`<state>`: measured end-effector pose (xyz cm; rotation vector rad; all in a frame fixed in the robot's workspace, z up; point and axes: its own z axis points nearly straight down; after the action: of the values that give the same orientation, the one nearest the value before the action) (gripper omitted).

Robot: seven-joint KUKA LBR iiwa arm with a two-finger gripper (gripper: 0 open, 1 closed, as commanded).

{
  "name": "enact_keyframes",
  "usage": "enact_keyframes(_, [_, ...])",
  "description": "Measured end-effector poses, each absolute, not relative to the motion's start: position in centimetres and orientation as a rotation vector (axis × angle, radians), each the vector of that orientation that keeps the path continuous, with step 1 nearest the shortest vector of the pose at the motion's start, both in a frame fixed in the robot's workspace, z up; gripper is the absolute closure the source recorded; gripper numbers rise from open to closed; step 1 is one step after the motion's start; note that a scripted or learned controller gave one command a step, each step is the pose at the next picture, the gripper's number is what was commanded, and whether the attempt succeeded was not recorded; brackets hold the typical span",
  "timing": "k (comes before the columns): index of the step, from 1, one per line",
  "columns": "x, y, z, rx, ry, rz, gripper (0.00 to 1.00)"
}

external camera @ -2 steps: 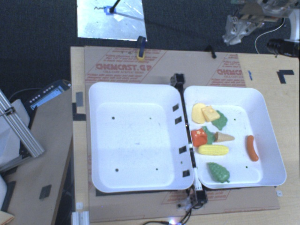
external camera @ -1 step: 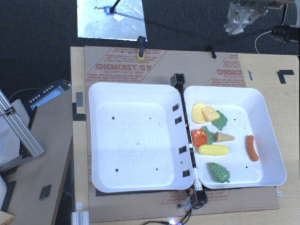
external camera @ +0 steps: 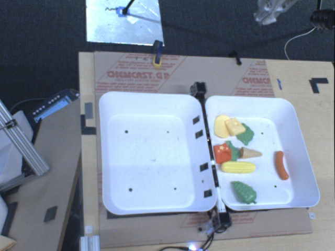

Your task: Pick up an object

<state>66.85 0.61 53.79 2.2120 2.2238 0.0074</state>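
The right bin [external camera: 293, 120] holds several toy foods: a yellow cheese wedge [external camera: 228, 126], a green leafy piece [external camera: 246, 135], a red pepper [external camera: 222, 152], an ice-cream cone [external camera: 250, 152], a yellow corn cob [external camera: 238, 167], an orange-red sausage [external camera: 281, 165] and a green broccoli-like piece [external camera: 244, 192]. My gripper [external camera: 270, 8] hangs high at the top right of the camera view, well beyond the bins' far edge and far from every object. Nothing shows between its tips.
The left bin [external camera: 152, 153] sits beside the right one, joined along a black clipped seam. Both rest on a cardboard sheet. A shiny metal plate [external camera: 124, 14] lies on the floor at the back left. A white cable runs near the top right.
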Motion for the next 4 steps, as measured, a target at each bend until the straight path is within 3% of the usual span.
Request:
enact_keyframes(1, [66.6,3.7,21.6,2.224,2.232,-0.015,1.0])
enact_keyframes(3, [66.9,-1.0,30.7,2.217,2.218,0.008,1.0])
enact_keyframes(4, [66.9,0.0,34.5,2.213,2.223,0.008,1.0])
